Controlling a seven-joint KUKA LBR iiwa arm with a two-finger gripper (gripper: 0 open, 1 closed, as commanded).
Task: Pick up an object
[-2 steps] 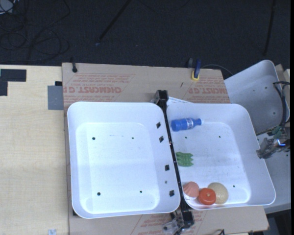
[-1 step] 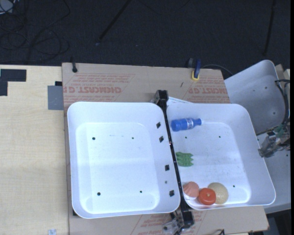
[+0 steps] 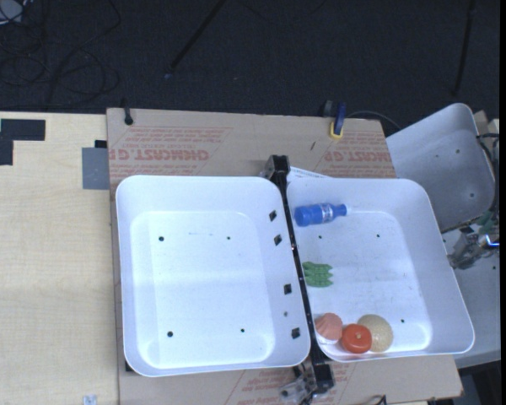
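Pickable things sit in the right bin, with the arm off to its right.

The left bin (image 3: 202, 277) lies beside the right bin (image 3: 405, 201). In the right bin a blue bottle (image 3: 319, 214) lies by the left wall, its long axis running left-right. A green piece (image 3: 317, 274) is nearer the front. At the front edge are pink (image 3: 327, 326), red (image 3: 356, 338) and tan (image 3: 378, 331) rounds, bunched together. All lie left of the arm (image 3: 443, 154). The jaws look to be the blurred metal at the far right, and I cannot tell whether they are wide or narrow.
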